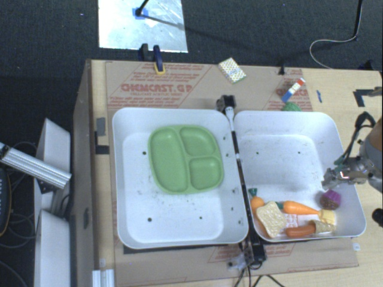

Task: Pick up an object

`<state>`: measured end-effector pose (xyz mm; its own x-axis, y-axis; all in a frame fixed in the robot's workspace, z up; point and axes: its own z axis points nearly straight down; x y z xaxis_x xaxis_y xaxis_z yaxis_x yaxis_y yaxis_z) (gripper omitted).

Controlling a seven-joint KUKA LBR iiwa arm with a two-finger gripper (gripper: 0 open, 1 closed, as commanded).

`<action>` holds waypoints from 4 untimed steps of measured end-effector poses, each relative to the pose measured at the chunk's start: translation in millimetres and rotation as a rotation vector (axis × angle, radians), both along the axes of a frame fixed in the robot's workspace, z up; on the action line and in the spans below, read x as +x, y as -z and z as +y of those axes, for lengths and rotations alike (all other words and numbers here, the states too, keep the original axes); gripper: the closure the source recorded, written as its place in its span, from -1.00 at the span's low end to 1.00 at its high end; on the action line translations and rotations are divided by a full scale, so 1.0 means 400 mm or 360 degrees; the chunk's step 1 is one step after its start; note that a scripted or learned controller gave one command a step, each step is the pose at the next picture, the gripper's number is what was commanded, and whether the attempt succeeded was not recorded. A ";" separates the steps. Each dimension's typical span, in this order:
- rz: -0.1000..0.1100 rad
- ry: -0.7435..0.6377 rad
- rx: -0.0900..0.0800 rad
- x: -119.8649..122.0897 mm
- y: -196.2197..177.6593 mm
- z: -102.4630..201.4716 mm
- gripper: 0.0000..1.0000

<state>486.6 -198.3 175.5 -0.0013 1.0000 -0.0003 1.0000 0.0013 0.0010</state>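
You are at the approach step: the gripper (pixel 335 176) hangs at the right edge of the right bin (pixel 281 127), just above and beside a small purple object (pixel 331 198) that lies near the bin's right wall. You cannot tell from this view whether the jaws are open or closed, and nothing shows between them, so treat the pick as not yet made.

The likely targets sit crowded in the near right corner of that bin. The purple object is roundish, with no clear long axis. The toy carrot (pixel 300 208) lies just to its left, long axis running roughly left to right across the view, its thicker end toward the left and the tip pointing right and slightly toward you. Below it a cracker-like piece (pixel 270 218), a reddish sausage shape (pixel 299 230) and a pale yellow block (pixel 327 220) press close together.

The next move, as you should judge it, calls for a short descent over the purple piece, with care for the bin wall on one side and the carrot on the other. The left bin (pixel 134 214) holds a green divided plate (pixel 184 159), well apart from the work.
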 end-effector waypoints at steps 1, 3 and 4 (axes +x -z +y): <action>-0.0004 -0.0004 0.0000 0.011 -0.126 0.107 1.00; -0.0004 -0.0005 0.0000 0.002 -0.188 0.166 1.00; -0.0002 -0.0005 0.0000 0.002 -0.147 0.204 1.00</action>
